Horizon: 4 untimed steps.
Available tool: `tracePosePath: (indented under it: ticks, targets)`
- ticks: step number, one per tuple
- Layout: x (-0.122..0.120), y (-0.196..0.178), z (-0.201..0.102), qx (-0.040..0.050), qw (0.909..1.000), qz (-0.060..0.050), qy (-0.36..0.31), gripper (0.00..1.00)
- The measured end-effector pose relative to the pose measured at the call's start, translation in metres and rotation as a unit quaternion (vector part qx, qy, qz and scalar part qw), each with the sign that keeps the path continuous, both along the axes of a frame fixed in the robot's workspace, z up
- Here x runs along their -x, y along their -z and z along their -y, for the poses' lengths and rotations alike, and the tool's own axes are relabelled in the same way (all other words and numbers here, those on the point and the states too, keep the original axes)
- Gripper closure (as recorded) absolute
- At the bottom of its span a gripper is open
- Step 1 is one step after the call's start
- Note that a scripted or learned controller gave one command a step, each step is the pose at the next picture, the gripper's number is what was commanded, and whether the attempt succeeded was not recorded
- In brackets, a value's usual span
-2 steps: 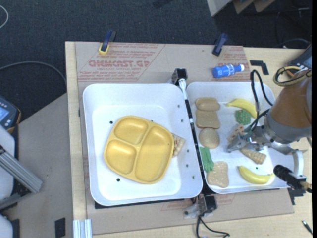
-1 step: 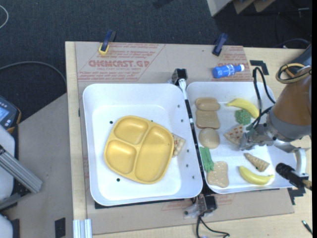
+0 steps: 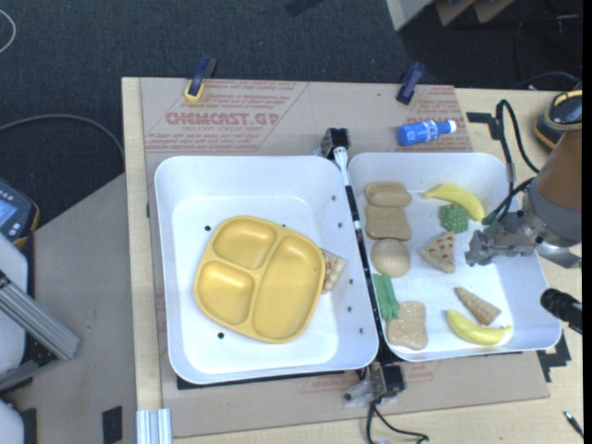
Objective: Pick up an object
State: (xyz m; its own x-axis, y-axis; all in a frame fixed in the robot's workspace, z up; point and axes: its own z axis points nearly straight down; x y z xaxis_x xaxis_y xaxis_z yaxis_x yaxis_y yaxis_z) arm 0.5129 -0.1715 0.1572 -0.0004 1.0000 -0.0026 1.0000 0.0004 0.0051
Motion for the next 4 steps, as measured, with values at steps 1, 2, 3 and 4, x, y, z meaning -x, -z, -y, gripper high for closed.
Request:
tracePosePath:
  ticks: [1, 2, 3, 4]
  targets:
    - [-0.001, -0.064, 0.003, 0.0005, 1.0000, 0.002, 0.000, 1.00]
    - [-0.001, -0.068, 0.003, -0.0005, 1.0000, -0.001, 0.000, 1.00]
    - [0.003, -0.078, -0.048, -0.0026, 1.0000, -0.003, -0.003, 1.00]
    - [0.014, -0.073, -0.105, -0.0024, 1.0000, -0.004, -0.002, 1.00]
